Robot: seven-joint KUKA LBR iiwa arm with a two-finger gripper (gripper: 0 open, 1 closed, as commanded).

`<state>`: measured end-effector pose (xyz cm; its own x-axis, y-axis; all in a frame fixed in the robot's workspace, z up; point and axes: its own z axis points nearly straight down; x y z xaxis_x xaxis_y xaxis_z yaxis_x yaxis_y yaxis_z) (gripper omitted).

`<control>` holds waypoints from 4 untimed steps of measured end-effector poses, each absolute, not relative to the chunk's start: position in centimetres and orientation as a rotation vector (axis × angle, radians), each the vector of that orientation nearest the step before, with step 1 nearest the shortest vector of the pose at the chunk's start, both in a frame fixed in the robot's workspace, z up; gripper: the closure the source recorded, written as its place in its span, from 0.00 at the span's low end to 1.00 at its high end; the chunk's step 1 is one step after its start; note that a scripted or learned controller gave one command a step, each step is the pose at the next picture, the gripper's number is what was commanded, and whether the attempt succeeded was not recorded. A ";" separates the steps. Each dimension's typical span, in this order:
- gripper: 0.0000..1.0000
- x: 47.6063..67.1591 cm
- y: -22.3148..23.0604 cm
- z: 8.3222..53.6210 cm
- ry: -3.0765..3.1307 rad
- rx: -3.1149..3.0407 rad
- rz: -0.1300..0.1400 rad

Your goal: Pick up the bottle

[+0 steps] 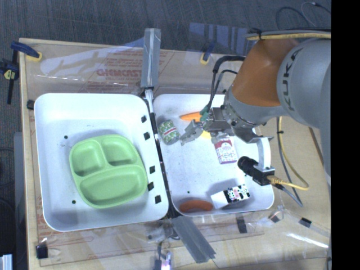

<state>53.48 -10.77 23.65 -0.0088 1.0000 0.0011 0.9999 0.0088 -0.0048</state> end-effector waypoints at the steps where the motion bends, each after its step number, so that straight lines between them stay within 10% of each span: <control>1: 0.00 47.6 1.2 19.0 -2.169 -2.266 0.007; 2: 0.00 51.4 8.1 19.1 -2.359 -2.071 0.004; 3: 0.00 47.7 4.3 19.1 -2.261 -2.175 0.007; 4: 0.00 52.2 6.7 19.1 -2.170 -2.268 0.007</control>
